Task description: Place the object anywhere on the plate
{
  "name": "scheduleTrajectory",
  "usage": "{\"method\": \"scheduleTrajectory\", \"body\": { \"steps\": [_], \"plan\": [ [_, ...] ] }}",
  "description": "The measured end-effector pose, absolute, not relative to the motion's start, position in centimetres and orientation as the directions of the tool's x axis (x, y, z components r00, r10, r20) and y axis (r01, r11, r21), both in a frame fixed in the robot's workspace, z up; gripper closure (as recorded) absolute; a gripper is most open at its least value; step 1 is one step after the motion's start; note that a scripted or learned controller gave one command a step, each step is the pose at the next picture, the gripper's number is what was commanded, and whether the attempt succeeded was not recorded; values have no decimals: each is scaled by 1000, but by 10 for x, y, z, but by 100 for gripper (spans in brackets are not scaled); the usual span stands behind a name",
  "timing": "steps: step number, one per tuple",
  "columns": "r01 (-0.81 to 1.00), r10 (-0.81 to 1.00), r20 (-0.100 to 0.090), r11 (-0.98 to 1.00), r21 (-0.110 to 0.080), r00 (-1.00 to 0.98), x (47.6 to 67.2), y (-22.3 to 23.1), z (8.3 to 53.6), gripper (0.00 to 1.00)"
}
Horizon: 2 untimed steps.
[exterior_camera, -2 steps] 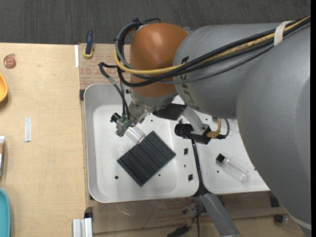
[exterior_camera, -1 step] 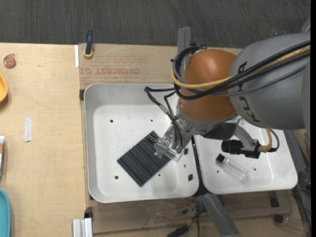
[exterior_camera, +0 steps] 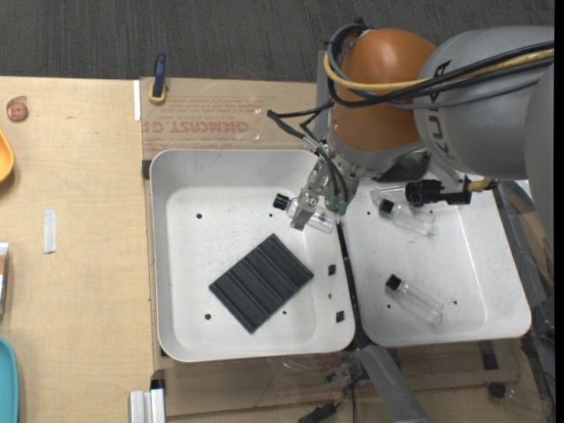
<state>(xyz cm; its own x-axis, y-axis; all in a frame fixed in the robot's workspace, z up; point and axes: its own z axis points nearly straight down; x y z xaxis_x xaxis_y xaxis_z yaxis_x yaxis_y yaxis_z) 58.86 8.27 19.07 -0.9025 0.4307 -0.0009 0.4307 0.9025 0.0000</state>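
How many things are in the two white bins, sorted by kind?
Black ribbed plate: 1
Clear vials with black caps: 3, one at the gripper in the left bin, two in the right bin at and
Total: 4

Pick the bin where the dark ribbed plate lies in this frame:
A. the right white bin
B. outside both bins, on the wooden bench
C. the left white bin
C: the dark ribbed plate lies flat on the floor of the left white bin.
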Motion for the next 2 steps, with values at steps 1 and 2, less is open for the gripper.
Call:
{"method": "scheduleTrajectory", "body": {
  "steps": [1,2],
  "plan": [
    [319,319,-1,948,0,-948,542,84,278,100],
    [-140,-140,-3,990,1,-990,551,147,283,100]
  ]
}}
